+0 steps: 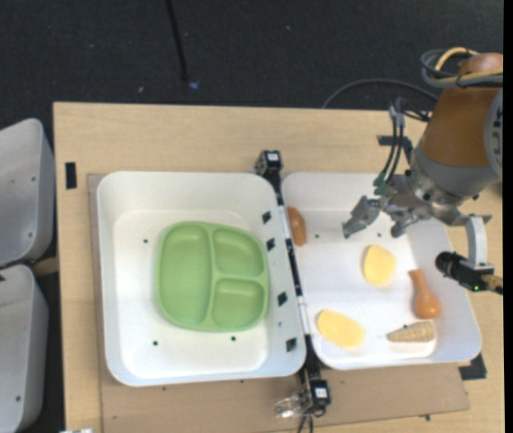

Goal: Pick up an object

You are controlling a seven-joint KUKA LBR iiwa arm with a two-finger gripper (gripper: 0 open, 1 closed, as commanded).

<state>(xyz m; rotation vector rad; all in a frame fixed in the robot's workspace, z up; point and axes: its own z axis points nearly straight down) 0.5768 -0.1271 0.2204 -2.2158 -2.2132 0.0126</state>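
Jaws (378,221) are hanging spread apart with nothing between them, over the upper part of the right bin (328,197). Nearest to them is lying a yellow disc (379,265), flat on the bin floor just below in the camera view, nearly round, so no long axis is mattering for the grip. Other choices are sitting farther off: a second yellow piece (340,329) toward the near edge, an orange drumstick (423,294) at the right, a tan wedge (413,334) beside it. The green tray (213,276) is resting in the left bin (112,242). Likely the arm is needing a short move toward the disc, then a descent.
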